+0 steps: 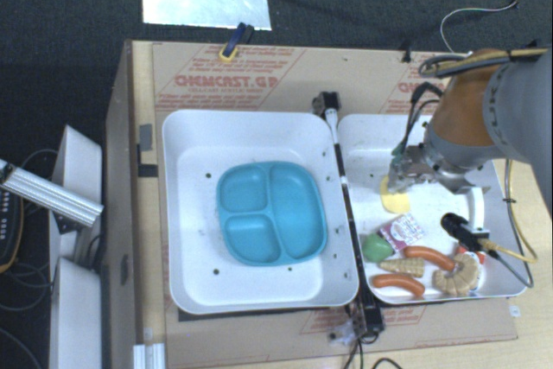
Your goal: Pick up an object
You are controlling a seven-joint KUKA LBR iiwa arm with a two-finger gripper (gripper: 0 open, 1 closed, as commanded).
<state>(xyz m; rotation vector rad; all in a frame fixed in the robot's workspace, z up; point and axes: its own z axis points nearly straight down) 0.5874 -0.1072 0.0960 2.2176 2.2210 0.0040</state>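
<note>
The arm reaches in from the right, and my gripper point(400, 182) hangs low over the upper left part of the right bin point(363, 134). Right under its tip lies a small yellow object point(396, 202), partly covered by it. Nearer the front of this bin sit a green round piece point(376, 248), a pink and white packet point(404, 230), two orange-red sausages point(428, 256) point(399, 283) and a tan bread-like piece point(458, 274). I cannot see anything lifted off the bin floor.
The left bin point(186, 186) holds a blue divided plate point(270, 212) in its middle. A ridge point(340, 177) separates the two bins. The bench's cardboard top point(251, 73) runs behind both bins.
</note>
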